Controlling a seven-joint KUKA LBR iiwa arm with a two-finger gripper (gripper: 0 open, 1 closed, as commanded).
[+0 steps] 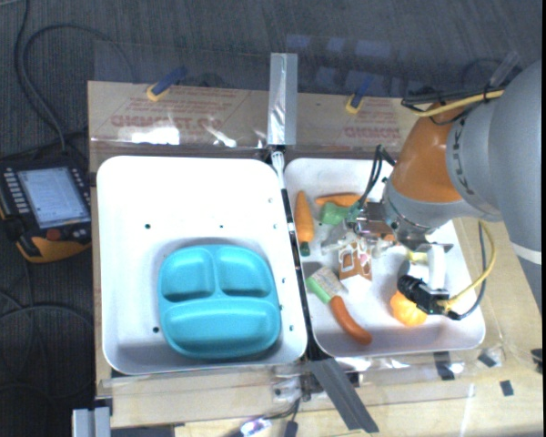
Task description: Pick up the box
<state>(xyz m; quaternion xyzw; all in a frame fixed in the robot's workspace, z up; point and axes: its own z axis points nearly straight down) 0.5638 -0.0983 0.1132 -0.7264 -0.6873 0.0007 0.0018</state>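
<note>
In the camera view, the arm's pincer (369,218) is down low in the right bin (469,330), and I cannot tell if it is spread or pressed together, because the big grey and orange wrist covers most of it. The box (355,262), a little brown and white carton, lies just below the pincer, very close, but I cannot see if they touch. To do this step well, the pincer should come straight down over the box and squeeze its two flat sides, not a corner. It must keep off the carrot (303,218) to its left and the other carrot (349,320) lower down. A green-handled toy (323,286) sits right beside the box and could get pinched too. The box's print is too small to read. A blue tray (220,300) rests far to the left in the left bin (127,185).
</note>
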